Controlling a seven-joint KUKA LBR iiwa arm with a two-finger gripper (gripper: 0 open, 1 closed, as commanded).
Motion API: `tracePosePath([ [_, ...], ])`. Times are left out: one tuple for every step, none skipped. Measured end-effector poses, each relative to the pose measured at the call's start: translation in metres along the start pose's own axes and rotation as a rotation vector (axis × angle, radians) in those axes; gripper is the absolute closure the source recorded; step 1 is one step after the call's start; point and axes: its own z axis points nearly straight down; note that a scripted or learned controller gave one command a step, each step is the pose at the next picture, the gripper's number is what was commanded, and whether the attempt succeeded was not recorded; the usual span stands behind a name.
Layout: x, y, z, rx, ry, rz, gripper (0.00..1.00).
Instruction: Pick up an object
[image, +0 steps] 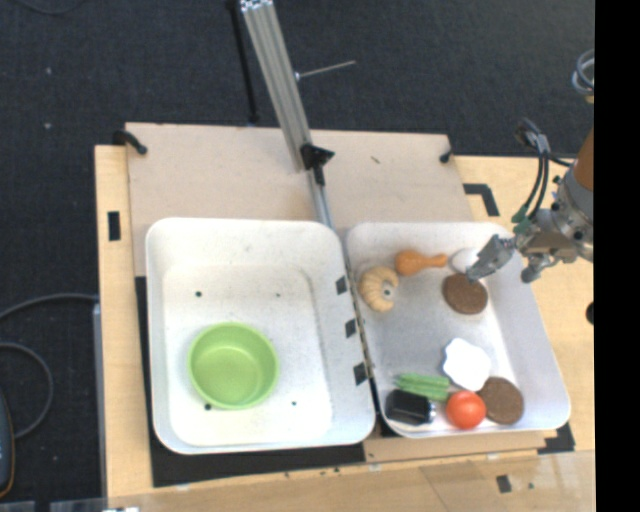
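While nothing is seen held between its fingers, the gripper (508, 258) is poised over the upper right part of the right bin (528, 330), its two fingers spread apart and empty, one reaching down toward the brown disc (465, 294). That disc, lying flat on the bin floor just below a small white piece (463, 261) and right of the orange gourd-shaped toy (417, 263), is judged to be the likeliest target. For a sound pick, the fingers should be centred so that the disc's edges are straddled, and lowered until the floor is almost met, since so thin a thing is easily missed. The white piece should be kept out of the closing path. The left bin (180, 250), where a green bowl (233, 365) sits, is best left alone.
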Motion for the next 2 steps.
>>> tracePosePath([
  [0.000,0.000,0.000,0.000,0.000,0.001,0.00],
  [-0.002,-0.008,0.045,0.004,-0.001,0.004,0.00],
])
